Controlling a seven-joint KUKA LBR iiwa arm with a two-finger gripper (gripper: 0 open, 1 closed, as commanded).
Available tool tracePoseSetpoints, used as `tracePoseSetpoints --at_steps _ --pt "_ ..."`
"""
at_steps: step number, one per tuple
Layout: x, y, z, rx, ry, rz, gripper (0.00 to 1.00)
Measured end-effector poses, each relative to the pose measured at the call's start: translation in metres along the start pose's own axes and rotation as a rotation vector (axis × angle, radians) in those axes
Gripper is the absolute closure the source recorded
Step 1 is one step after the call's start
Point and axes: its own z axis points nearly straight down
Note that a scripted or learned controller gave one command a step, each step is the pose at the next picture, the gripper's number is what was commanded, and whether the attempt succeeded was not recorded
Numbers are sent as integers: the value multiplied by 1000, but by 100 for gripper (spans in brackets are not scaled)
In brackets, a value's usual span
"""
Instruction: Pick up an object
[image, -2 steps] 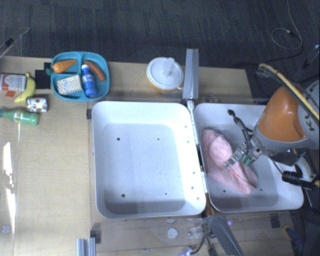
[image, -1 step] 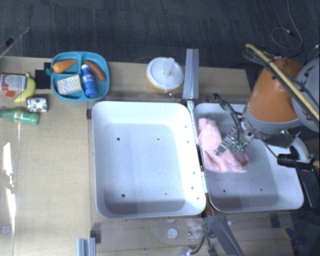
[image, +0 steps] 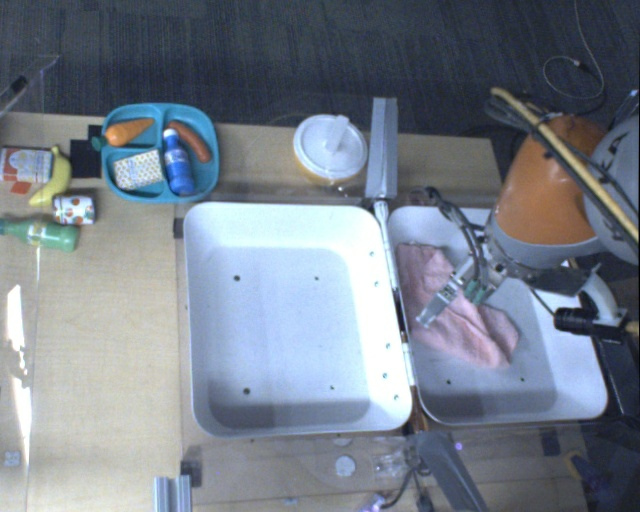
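Observation:
A crumpled pink cloth (image: 455, 312) lies in the right white bin (image: 565, 385), spread from its upper left toward the middle. My gripper (image: 433, 310) hangs from the grey arm with the orange band (image: 540, 195) and points down-left onto the cloth. Its fingertips rest on or just above the fabric. I cannot make out how far apart they stand.
The left white bin (image: 290, 320) sits beside the right one, with a metal divider (image: 380, 150) at the back between them. A blue tray of toy food (image: 160, 150), a round lidded container (image: 330, 147), a banana, a can and a green bottle lie on the bench at the left.

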Motion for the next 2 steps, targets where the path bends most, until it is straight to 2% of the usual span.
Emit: tracePoseSetpoints --at_steps 1,2 --pt "-68 7 93 -3 -4 144 0" --pt "-20 1 -5 -1 -1 -30 0"
